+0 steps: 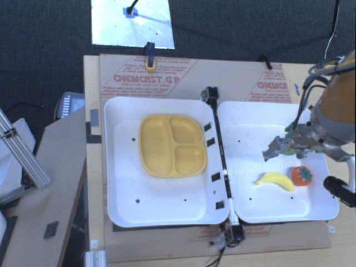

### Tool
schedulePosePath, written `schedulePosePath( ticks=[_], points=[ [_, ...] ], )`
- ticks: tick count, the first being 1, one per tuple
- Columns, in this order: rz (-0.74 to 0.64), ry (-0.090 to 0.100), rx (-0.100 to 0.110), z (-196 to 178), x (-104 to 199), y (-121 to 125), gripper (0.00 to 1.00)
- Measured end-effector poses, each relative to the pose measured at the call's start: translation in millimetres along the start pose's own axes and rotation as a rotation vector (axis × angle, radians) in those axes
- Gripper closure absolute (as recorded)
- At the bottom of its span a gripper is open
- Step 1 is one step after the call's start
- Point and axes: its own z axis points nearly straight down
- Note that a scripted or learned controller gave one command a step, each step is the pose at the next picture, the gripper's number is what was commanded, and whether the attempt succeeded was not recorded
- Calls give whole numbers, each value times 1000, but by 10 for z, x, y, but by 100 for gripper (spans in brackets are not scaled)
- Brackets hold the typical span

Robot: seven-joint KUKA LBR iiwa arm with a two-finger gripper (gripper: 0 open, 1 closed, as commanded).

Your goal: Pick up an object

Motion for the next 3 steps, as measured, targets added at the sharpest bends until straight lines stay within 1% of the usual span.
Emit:
schedulePosePath(
  ticks=[1, 2, 3],
  points=[
    [-1, -1, -7, -30, -1, 13, 0],
    [1, 0, 0, 556, 86, 26, 0],
    [2, 0, 0, 1133, 107, 109, 0]
  ],
)
